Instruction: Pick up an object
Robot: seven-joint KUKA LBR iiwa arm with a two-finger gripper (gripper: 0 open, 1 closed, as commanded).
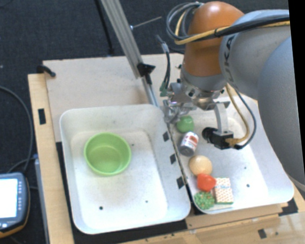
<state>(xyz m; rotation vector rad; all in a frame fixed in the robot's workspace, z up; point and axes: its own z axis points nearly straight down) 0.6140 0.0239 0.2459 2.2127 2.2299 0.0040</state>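
Gripper (179, 112) sits over green ball (185, 123) at right bin's (260, 181) far-left edge to grab it; finger state unclear.

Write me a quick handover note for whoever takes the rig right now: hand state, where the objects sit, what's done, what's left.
Hand: low over the right bin's top-left corner, just above the green ball. Whether it is open or shut cannot be told.
Right bin, along its left wall: green ball, can, cream ball, red piece, green leafy piece, wafer block.
Left bin: green bowl.
Done: nothing visibly lifted.
Left: grasp and raise one object.
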